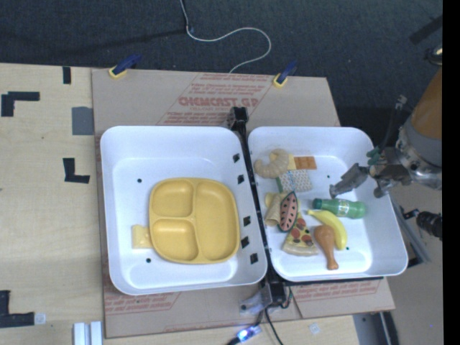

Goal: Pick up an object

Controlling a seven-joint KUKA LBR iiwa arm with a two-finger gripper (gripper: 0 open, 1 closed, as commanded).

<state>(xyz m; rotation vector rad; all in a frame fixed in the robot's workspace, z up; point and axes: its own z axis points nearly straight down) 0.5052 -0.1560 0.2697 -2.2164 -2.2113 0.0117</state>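
Observation:
The right bin (381, 261) holds several toy foods. Among them are a green bottle (339, 208), a yellow banana (333, 226), a brown drumstick (326, 245), a pizza slice (297, 242), a watermelon slice (288, 210), a beige lumpy piece (272, 164) and an orange cracker (305, 163). My gripper (361, 185) hangs over the right side of this bin, just above the green bottle. It is open, with nothing between its fingers (345, 183).
The left bin (115, 192) holds a yellow divided plate (194, 219) and a small pale yellow block (140, 236) at the plate's left. A black clip (238, 116) joins the bins at the back. The arm's grey wrist (424, 146) stands beyond the right bin's right rim.

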